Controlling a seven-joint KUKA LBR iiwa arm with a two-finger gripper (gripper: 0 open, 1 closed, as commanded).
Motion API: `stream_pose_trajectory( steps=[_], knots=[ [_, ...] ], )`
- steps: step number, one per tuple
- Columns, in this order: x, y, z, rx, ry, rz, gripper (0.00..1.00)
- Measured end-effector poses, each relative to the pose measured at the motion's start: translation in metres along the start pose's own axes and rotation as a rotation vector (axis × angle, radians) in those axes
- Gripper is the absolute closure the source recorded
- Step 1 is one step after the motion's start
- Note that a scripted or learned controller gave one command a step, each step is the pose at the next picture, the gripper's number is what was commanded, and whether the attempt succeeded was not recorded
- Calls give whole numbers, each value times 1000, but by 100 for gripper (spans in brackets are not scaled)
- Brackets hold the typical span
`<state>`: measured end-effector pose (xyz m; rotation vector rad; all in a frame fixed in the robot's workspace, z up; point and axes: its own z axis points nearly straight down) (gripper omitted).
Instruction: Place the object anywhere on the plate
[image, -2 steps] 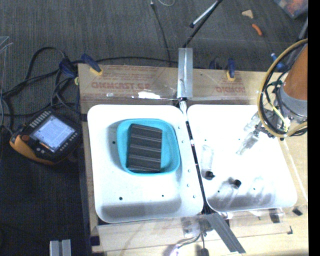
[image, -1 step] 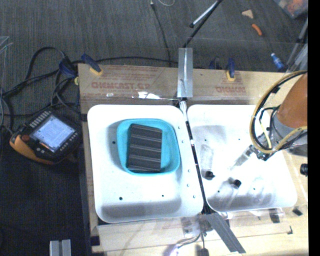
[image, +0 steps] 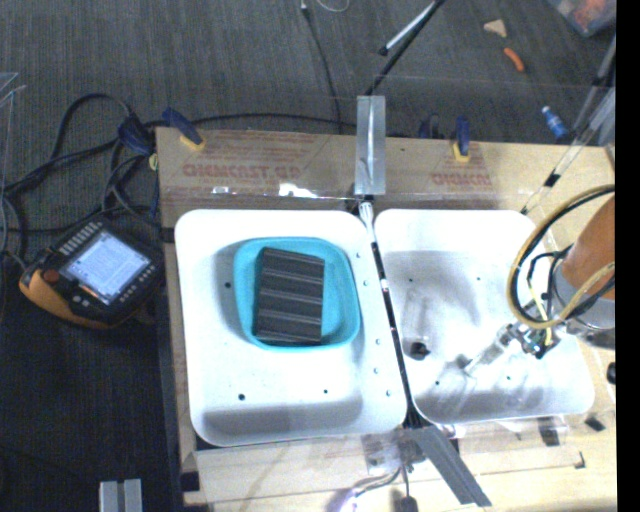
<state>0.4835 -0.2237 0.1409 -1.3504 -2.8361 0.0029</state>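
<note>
Now, looking down from your one camera, you see the arm (image: 590, 262) reaching in from the right over the right bin (image: 440, 235), its orange band near the frame edge. The tool (image: 482, 359) points down and to the left, low over the bin's floor near the front; its slim fingers are too small and blurred for you to judge, so you cannot tell how wide it stands or whether it has hold of anything. A small dark object (image: 418, 349) lies on the right bin's floor just left of the tool, apart from it, close to the wall shared with the left bin (image: 200, 300). In the left bin you find the blue plate (image: 344, 300), and a dark ridged block (image: 288, 295) rests on it, covering its middle. Beside the bench (image: 250, 165) on the left, a pendant (image: 95, 270) lies on the floor.
</note>
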Motion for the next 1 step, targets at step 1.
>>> stream_pose_trajectory(
  steps=[1],
  knots=[
    [50, 44, 48, -7, -11, 272, 0]
  ],
)
